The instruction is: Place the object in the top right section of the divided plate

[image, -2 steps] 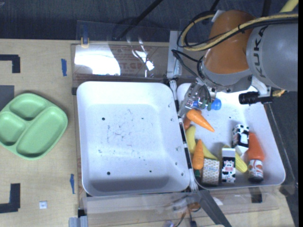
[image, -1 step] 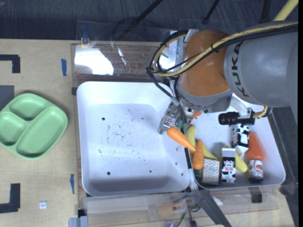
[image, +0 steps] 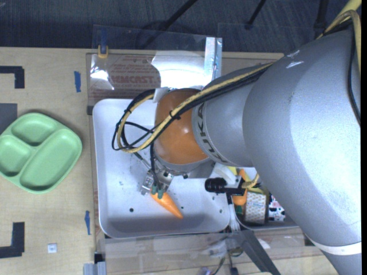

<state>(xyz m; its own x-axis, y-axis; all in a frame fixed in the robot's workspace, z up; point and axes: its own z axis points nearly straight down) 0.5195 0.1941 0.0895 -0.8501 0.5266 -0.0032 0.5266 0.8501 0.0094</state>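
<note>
An orange carrot-shaped object [image: 167, 204] lies on the floor of the white bin [image: 114, 171], near its front wall, pointing down and to the right. My gripper [image: 153, 183] hangs from the orange wrist band right over the carrot's upper left end, touching it or nearly so. The big grey arm covers much of the bin. The green divided plate [image: 39, 152] rests on the wooden bench far to the left, outside the bin, with nothing in its three sections.
Yellow and black cables [image: 133, 132] loop from the wrist over the bin's left half. At the bin's right edge, under the arm, several small items [image: 256, 204] are crowded together. Crumpled clear plastic [image: 152, 67] lies behind the bin. Blue tape marks [image: 77, 81] dot the bench.
</note>
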